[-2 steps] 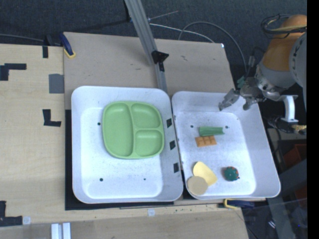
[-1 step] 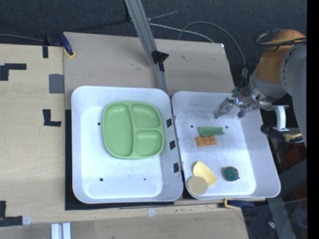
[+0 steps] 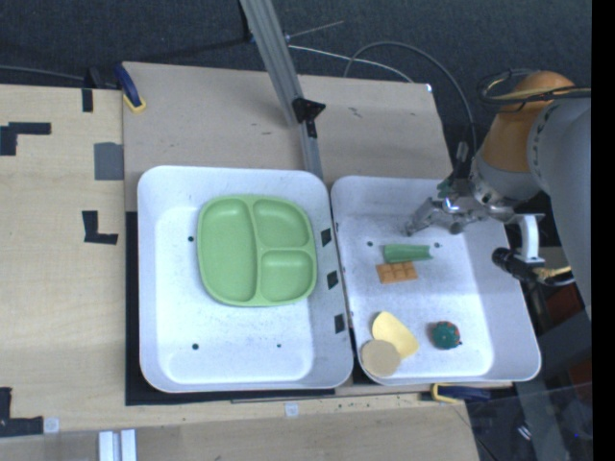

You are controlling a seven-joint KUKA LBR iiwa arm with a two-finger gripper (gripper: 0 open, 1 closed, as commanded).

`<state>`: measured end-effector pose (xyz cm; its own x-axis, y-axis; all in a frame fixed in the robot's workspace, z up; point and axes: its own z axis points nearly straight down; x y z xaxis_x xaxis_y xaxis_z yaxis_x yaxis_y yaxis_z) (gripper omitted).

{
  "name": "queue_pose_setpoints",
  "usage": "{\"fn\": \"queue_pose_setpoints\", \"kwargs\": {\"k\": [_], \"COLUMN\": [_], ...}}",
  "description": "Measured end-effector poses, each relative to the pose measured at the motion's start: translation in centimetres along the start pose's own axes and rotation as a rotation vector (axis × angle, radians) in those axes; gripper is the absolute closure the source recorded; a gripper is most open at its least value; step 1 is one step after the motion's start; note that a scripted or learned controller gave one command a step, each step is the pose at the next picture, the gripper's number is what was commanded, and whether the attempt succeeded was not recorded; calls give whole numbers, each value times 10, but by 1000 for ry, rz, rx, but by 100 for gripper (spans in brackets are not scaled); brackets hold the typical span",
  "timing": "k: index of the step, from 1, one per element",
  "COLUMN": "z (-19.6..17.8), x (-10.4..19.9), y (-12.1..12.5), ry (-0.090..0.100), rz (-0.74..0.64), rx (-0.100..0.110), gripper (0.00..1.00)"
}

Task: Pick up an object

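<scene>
Your gripper (image 3: 420,223) has its fingers spread wide with nothing in them, just above the green piece (image 3: 406,253) in the right bin (image 3: 500,353), so go straight down over its middle, then squeeze

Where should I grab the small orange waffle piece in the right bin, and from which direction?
Come straight down on the orange waffle piece and pinch across its short sides. It lies flat and looks thin, so a side approach would likely slip. The green piece sits just behind it, so keep the gripper fingers off that edge.
</scene>
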<state>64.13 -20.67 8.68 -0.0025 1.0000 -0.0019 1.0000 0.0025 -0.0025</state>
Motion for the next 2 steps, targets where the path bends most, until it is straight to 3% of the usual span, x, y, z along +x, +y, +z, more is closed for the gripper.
{"fn": "queue_pose_setpoints", "kwargs": {"k": [1,2], "z": [-12,-75], "x": [1,-3], "y": [0,4], "ry": [-1,0], "rz": [-2,1], "rx": [-1,-8], "gripper": [100,100]}}
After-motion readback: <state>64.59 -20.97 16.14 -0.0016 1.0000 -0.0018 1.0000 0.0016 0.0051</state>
